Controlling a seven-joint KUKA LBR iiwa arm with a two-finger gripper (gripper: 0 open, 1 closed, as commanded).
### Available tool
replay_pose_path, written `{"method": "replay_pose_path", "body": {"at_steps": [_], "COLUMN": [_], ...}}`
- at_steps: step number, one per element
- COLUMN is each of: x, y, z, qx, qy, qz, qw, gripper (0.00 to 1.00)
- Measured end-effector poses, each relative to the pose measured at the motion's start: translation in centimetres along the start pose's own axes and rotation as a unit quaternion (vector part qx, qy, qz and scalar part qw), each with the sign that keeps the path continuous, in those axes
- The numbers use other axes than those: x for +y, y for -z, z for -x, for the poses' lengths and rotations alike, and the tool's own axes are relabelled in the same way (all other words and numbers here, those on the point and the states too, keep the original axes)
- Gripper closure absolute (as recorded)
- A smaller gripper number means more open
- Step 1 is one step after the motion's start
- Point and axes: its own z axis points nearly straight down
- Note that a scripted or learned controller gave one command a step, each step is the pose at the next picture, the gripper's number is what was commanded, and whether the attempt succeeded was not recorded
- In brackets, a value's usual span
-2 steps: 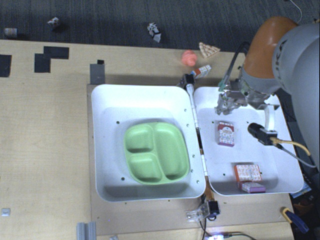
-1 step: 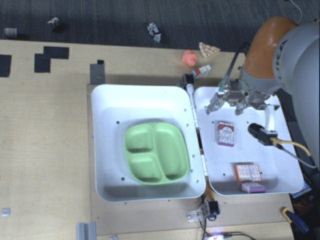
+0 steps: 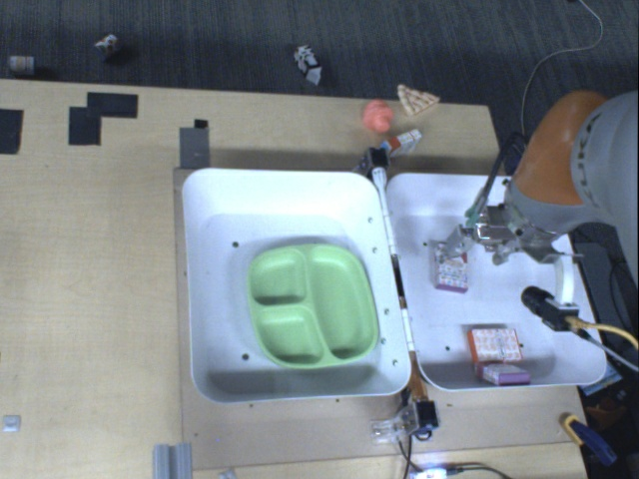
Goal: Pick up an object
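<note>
The gripper hangs right of centre, directly over a small upright packet; I can't tell its state.

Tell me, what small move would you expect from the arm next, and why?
Probably a short drop straight down. The gripper hangs just over the small pinkish packet in the right bin, and nothing shows gripped yet. The other two boxes lie farther off, near the bin's front edge, so the packet looks like the target.
</note>
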Motion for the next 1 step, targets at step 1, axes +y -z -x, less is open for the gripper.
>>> {"method": "replay_pose_path", "body": {"at_steps": [1], "x": [-6.85], "y": [-3.40], "z": [-1.36], "qx": [0.000], "qy": [0.000], "qz": [0.003], "qw": [1.0000], "gripper": [0.00]}}
